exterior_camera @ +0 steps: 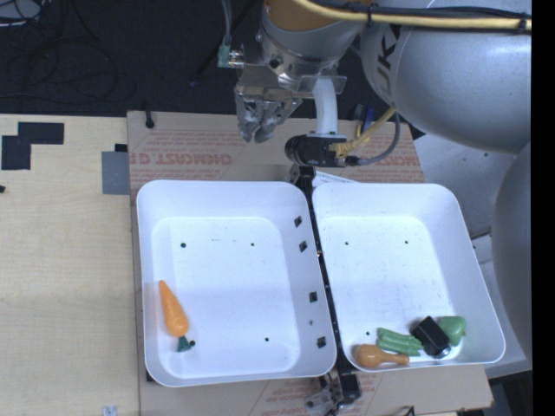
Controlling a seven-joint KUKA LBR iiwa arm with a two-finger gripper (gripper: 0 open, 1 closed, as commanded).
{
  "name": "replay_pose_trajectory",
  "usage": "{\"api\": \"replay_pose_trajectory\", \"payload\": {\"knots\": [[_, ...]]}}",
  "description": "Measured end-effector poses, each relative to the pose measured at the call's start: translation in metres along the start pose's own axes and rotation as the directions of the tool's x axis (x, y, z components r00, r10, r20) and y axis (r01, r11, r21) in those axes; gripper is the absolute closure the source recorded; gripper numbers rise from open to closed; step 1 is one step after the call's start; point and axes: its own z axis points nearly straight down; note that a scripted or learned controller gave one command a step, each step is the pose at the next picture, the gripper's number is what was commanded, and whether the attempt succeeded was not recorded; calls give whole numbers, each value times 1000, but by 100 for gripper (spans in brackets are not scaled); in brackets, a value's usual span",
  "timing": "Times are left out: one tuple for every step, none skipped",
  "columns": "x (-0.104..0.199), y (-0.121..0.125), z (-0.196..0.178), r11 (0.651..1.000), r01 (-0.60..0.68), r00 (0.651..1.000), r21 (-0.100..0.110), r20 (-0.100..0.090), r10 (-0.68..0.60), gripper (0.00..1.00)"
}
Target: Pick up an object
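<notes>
I see even, bright light from above. The left bin (286, 206) and right bin (468, 232) are close to blown out, their floors nearly pure white, with a soft grey shadow across the near half of the left bin. The arm (460, 68) carries a broad glare on its grey shell. The far background is dark. The gripper (260, 124) looks slightly soft; the bin rims are fairly sharp. The frame is grainy.

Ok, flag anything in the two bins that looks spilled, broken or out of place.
Nothing stands out. The carrot lies alone in the left bin, near its left wall. In the right bin, the green bean pod, black block, green piece and orange gourd cluster in the near corner, all inside the rim.
</notes>
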Motion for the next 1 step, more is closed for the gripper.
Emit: {"api": "replay_pose_trajectory", "payload": {"knots": [[-126,1,-65,1000,-7,1000,-18,-2,7,100]]}}
